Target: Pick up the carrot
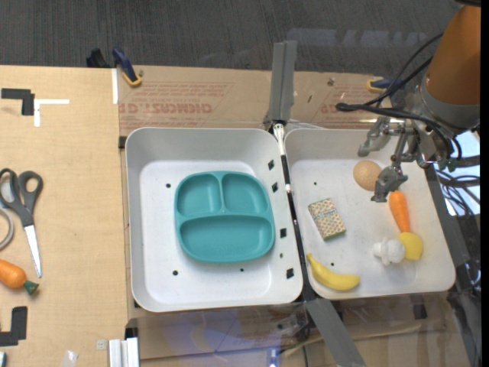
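Note:
The carrot (399, 211) is orange and lies in the right bin (435, 281), near its right wall, pointing up and down the view. My gripper (388, 176) hangs just above and to the left of the carrot's upper end, between it and a tan egg (366, 175). The carrot rests on the bin floor, and its lower end touches a yellow and white toy (401, 248).
The right bin also holds a small patterned box (327, 219) and a banana (331, 276). A teal divided plate (225, 215) sits in the left bin (145, 228). On the bench to the left lie scissors (23, 212) and a second orange carrot-like toy (12, 274).

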### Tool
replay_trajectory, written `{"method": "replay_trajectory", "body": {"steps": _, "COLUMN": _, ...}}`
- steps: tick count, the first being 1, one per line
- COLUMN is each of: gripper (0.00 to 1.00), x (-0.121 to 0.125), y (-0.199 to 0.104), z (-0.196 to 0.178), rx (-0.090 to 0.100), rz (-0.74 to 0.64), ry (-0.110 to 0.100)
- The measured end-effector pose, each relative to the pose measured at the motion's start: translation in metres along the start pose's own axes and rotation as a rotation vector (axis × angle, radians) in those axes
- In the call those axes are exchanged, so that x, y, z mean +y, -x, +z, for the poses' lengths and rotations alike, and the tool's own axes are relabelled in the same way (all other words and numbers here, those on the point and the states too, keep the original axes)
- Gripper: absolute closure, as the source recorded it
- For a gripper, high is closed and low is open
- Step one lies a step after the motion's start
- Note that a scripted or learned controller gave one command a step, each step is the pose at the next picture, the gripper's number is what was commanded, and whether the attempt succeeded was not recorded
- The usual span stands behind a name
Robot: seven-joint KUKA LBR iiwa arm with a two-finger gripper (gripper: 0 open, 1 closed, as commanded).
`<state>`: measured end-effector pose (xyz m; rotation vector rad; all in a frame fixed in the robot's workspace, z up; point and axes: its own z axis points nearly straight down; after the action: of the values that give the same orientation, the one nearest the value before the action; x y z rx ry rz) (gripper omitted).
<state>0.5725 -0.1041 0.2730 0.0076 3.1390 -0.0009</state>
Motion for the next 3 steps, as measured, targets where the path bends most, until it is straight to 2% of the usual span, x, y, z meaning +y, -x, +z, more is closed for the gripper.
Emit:
{"method": "replay_trajectory", "body": {"steps": 1, "gripper": 0.0, "x": -0.065, "y": -0.035, "z": 0.034, "rx": -0.001, "rz": 0.033, "ry": 0.0}}
{"method": "replay_trajectory", "body": {"steps": 2, "gripper": 0.0, "x": -0.094, "y": -0.06, "z": 0.18, "rx": -0.001, "rz": 0.148, "ry": 0.0}}
{"method": "replay_trajectory", "body": {"steps": 3, "gripper": 1.0, "x": -0.094, "y": -0.057, "z": 0.167, "rx": -0.01, "rz": 0.144, "ry": -0.002}}
